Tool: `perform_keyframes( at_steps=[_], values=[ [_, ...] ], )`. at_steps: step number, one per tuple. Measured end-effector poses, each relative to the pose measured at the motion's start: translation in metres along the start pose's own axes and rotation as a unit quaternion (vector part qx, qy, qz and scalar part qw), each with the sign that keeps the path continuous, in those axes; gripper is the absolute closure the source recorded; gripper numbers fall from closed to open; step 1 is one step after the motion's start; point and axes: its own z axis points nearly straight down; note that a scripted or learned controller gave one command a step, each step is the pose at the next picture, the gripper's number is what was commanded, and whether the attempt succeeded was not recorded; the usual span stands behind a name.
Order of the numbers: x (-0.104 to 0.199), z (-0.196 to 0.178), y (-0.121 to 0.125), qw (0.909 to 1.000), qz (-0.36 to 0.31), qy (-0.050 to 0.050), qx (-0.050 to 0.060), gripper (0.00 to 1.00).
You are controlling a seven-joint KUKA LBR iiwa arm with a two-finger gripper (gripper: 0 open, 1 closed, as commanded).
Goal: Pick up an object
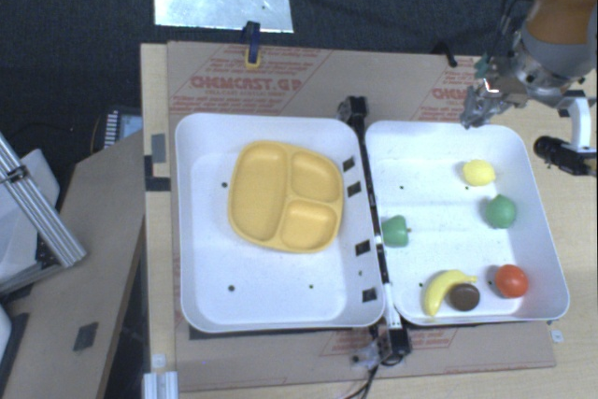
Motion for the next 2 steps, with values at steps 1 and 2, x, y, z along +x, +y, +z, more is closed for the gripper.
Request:
perform_keyframes(
  at_steps=[1,2],
  values=[
    [0.062,0.005,-0.003,1.0000,-0.001,0.002,0.003,1.00],
    [0.118,0.016,-0.008,1.0000,-0.001,0.002,0.003,1.00]
  ],
)
